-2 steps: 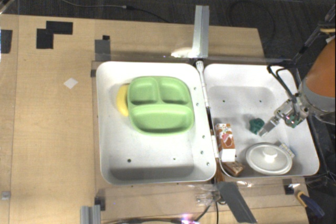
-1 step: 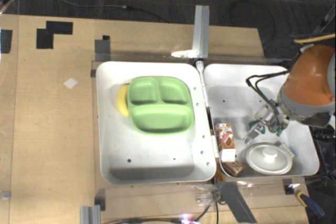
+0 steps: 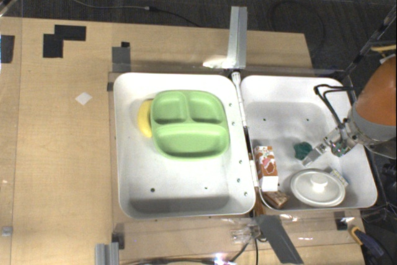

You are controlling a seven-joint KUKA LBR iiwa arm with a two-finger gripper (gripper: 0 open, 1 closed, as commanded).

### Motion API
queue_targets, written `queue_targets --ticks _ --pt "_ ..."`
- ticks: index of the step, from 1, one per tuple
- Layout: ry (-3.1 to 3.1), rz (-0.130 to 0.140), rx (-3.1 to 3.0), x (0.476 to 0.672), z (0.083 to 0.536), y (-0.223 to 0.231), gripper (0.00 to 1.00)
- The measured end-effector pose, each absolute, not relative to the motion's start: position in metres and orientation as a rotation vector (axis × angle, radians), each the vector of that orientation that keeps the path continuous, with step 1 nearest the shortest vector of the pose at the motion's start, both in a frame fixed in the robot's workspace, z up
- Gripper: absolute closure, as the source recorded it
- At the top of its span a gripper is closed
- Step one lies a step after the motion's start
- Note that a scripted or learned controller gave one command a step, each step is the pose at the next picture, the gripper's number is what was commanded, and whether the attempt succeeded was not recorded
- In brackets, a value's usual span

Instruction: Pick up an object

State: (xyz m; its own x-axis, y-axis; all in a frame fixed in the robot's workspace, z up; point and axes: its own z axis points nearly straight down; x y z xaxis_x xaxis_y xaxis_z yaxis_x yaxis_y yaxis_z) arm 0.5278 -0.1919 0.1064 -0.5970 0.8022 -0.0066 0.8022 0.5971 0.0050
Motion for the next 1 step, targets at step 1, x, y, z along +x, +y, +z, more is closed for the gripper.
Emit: queue_targets --ticks 1 --pt "2.837 0.003 1.328 0.5616 0.1142 -0.2045 0.00"
